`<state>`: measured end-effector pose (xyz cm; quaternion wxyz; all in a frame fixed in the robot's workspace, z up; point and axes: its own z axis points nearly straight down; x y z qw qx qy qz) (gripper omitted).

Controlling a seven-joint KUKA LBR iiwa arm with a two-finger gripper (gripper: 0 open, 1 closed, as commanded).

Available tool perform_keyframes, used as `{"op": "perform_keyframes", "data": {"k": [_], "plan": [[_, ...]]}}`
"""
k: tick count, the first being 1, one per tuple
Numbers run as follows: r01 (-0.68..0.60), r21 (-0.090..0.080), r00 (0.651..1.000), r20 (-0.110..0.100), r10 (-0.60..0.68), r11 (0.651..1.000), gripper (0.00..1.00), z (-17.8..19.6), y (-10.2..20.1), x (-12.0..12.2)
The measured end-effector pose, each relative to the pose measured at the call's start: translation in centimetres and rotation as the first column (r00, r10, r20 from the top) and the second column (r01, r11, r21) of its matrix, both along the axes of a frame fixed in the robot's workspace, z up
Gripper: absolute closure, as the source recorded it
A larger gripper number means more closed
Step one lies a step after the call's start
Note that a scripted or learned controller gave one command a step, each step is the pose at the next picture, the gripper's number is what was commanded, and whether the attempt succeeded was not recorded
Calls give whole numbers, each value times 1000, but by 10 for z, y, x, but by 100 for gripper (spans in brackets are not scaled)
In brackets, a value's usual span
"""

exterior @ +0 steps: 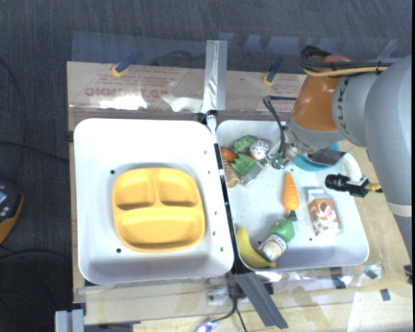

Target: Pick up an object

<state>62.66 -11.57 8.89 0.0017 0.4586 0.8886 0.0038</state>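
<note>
You have two shallow white bins side by side on the tabletop (391,249). The left bin (97,151) holds a yellow plastic plate with three compartments (159,209), lying flat near its middle. Everything you could pick sits in the right bin (347,251). The grey arm (377,109) reaches in from the right, its orange band (315,106) over the bin's far edge, and the end effector (278,159) points down into the bin's far left part. You cannot tell from this view whether it is released or clenched, and nothing can be seen in its grasp. Just to its left lie a small white ball with dark dots (261,149) and a cluster of small green toy pieces (243,155), with a small red-orange piece (227,155) against the bin's left wall. A teal-blue flat thing (310,162) shows partly from under the wrist. Nearer to the camera, an orange toy carrot (290,192) lies lengthwise near the bin's centre, and a small white and brown carton (323,214) lies flat to its right, apart from it. In the near left corner, a yellow banana (249,249) curves along the wall, with a small green bottle with a pale label (278,239) lying just beside it.
</note>
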Motion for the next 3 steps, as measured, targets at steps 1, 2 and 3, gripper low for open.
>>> {"op": "perform_keyframes", "data": {"k": [1, 2, 3], "plan": [[9, -6, 1000, 3, -9, 1000, 0, 1, -7, -45], [29, -8, 1000, 7, -29, 1000, 0, 2, -14, -133], [29, -8, 1000, 11, -29, 1000, 100, 12, -14, -131]]}}
